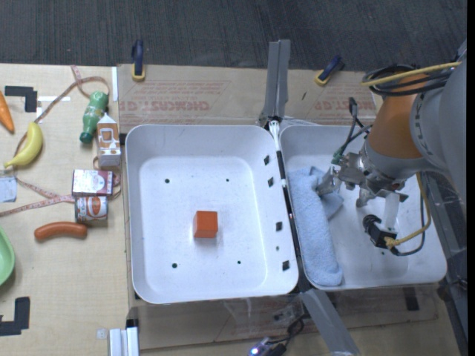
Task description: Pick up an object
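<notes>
We find the gripper (332, 183) at the right bin's (415, 273) left side, touching a light blue cloth (315, 232); its closure cannot be determined.

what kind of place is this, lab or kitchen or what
Most likely a robotics lab set up for grasping trials: a robot arm reaches over two white bins, one holding an orange block, with toy food laid on the bench.

Small orange-red block (205, 224), flat on the left bin's floor near its middle, pale blue towel (313, 225), along the right bin's left wall
</notes>
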Robot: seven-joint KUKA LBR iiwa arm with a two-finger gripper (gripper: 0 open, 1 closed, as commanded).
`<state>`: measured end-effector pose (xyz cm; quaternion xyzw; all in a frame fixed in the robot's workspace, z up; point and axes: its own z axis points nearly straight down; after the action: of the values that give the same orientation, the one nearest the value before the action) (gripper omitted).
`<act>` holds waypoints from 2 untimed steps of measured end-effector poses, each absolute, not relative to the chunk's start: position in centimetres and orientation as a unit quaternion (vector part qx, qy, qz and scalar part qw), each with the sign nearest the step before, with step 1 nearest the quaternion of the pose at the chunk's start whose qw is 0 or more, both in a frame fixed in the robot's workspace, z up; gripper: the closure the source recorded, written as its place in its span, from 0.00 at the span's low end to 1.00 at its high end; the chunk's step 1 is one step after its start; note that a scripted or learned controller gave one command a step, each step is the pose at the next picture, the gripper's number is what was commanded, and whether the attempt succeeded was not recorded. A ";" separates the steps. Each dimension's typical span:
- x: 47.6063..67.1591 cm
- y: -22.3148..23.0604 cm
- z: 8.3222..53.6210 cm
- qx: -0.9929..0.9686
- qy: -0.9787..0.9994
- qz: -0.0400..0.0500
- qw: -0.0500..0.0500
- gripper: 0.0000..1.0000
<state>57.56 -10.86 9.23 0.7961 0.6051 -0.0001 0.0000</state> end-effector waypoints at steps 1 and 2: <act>57.9 -14.3 14.9 0.766 0.643 0.000 0.001 0.00; 62.3 -21.2 16.5 0.792 0.610 -0.001 0.000 0.00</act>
<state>62.33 -21.25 16.55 0.7923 0.6101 -0.0009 0.0003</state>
